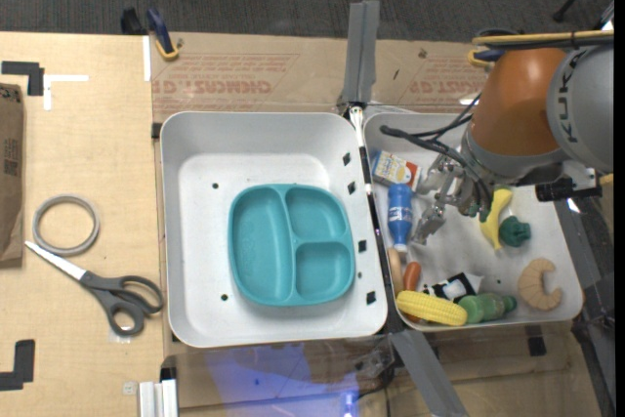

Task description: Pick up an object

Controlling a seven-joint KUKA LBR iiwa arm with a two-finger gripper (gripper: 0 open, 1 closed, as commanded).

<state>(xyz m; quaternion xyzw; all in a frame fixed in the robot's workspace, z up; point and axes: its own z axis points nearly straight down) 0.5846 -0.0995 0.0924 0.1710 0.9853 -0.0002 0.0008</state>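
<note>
**Q:** Nearest the viewer, at the near rim of the right bin (467, 257)?

**A:** Yellow corn cob (430, 309), lying crosswise. Just right of it, a green bottle-shaped piece (485, 308). Just beyond both, a black-and-white card (451, 288).

**Q:** Other candidates for picking in that bin?

**A:** Blue bottle (399, 215), lengthwise along the left wall. White carton (391, 169) beyond it, toward the far left corner. Red-orange piece (410, 275) between bottle and corn. Yellow banana (498, 208) and dark green lump (515, 231) right of centre, side by side. Tan croissant (539, 285) at the near right.

**Q:** Position and state of the gripper (430, 222)?

**A:** Low over the middle of the right bin, just right of the blue bottle and left of the banana. Arm (518, 103) with orange band reaching in from the right, over the far right corner. Released or clenched: impossible to tell from this angle.

**Q:** Left half of the scene?

**A:** Left bin (181, 210) with a teal three-compartment plate (291, 244) at its centre. Well to the left, on the wooden bench (88, 142), a tape roll (66, 223) and, nearer, grey-handled scissors (107, 288).
</note>
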